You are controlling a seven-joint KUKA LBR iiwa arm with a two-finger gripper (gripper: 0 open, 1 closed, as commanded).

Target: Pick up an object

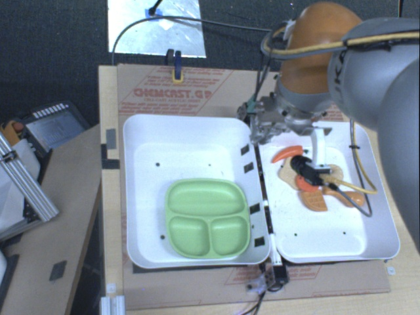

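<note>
- Table (110, 209): pale top carrying a cardboard sheet (197, 90) with red printing. Both bins rest on the sheet.
- Clamp (176, 67): blue and yellow, at the far edge of the cardboard sheet, apart from the bins.
- Reflective sheet (157, 15): lies on the dark surface beyond the table, on the far left.
- Black device (56, 126) and aluminium rail (26, 182): at the left edge of the scene, off the cardboard sheet.
- Black clips (252, 169): a row along the walls where the two bins meet.
- Arm (374, 71): grey with an orange band (315, 38). It reaches in from the right and hangs over the far part of the right bin, hiding that bin's far right corner.
- End effector (261, 133): low over the far left corner of the right bin, just beside the meeting walls. Whether it is spread or pressed together cannot be told.
- Left bin (144, 136): white and shallow. It holds a green plate (207, 218) with three compartments, lying flat in the near right part, close to the right wall.
- Right bin (341, 241): white and shallow. It holds a small cluster in its far left half.
- Orange-red curved piece (287, 153): far end of the cluster, nearest the end effector but apart from it.
- Red piece (303, 184): nearer than the curved piece, touching the tan flat piece.
- Tan flat piece (316, 201): near end of the cluster. What kind of thing it is cannot be told.
</note>
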